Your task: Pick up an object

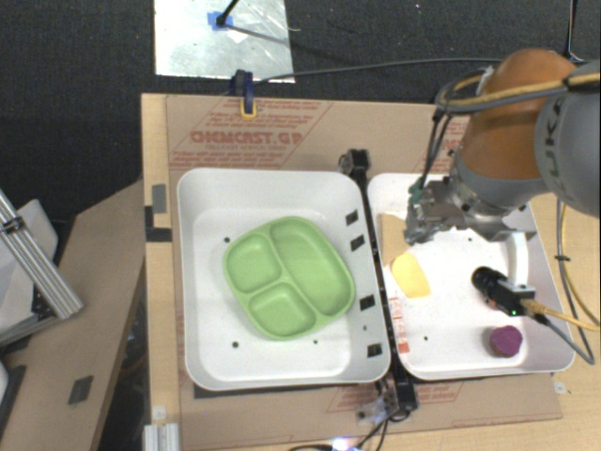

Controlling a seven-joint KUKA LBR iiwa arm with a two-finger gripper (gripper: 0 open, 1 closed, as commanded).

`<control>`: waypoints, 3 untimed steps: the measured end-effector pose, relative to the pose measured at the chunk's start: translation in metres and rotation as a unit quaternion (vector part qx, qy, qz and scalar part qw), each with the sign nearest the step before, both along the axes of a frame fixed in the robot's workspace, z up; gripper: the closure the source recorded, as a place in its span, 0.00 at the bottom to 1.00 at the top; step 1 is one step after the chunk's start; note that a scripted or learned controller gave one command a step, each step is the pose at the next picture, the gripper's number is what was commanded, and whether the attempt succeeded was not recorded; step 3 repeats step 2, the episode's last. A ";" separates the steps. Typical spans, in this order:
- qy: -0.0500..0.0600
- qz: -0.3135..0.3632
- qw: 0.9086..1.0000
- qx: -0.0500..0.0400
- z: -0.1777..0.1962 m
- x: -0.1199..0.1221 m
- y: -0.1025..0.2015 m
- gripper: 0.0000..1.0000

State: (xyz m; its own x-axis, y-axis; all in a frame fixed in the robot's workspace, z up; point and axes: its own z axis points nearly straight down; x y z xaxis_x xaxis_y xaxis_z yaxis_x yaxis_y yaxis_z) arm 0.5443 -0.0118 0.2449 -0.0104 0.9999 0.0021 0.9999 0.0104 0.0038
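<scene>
A yellow block (410, 275) lies in the right bin (441, 350), near its left wall. A small purple ball (506, 341) rests toward that bin's front right corner. My gripper (416, 232) hangs over the back left part of the right bin, just above and behind the yellow block. I see nothing held in it. The grey arm with its orange band (516, 111) reaches in from the right and hides the bin's back right part.
The left bin (216, 346) holds a green divided plate (287, 276) lying flat in its middle. A black divider rail (376, 280) runs between the two bins. Brown cardboard (254, 134) lies behind them.
</scene>
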 end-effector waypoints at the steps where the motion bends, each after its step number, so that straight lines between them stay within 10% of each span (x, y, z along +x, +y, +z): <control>1: 0.000 0.000 1.000 0.000 0.005 0.024 0.048 1.00; 3: 0.001 0.000 1.000 0.000 -0.005 0.035 0.107 1.00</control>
